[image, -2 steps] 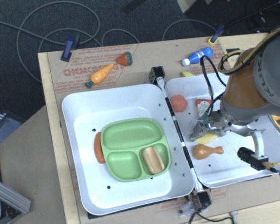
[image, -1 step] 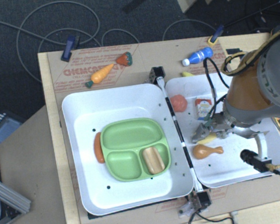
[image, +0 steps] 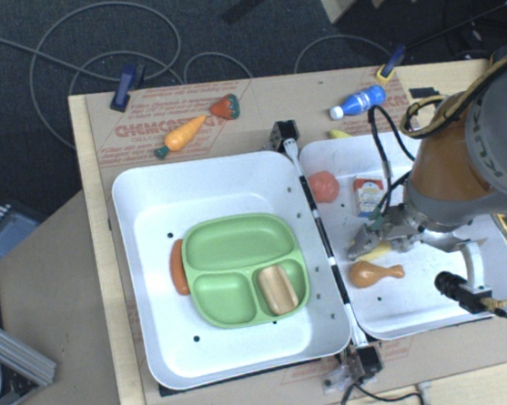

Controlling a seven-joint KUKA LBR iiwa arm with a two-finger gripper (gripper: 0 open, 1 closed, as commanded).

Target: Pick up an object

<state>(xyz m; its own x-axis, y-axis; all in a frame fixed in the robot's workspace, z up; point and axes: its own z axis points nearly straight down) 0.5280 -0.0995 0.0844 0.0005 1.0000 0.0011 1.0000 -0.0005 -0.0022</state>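
1. Nearest the camera in the right white bin lies a tan plastic chicken drumstick, long axis running left-right, fat end left.
2. Just above it, the gripper hangs low over the bin; the drumstick sits just on the gripper's near side, almost touching. Open or closed, I cannot tell.
3. Beyond: a red round toy and a small red-and-white packet.
4. Left, a green divided plastic plate fills the other bin.

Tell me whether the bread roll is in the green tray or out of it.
In. The bread roll lies inside the lower right compartment of the green tray, which sits in the left bin.
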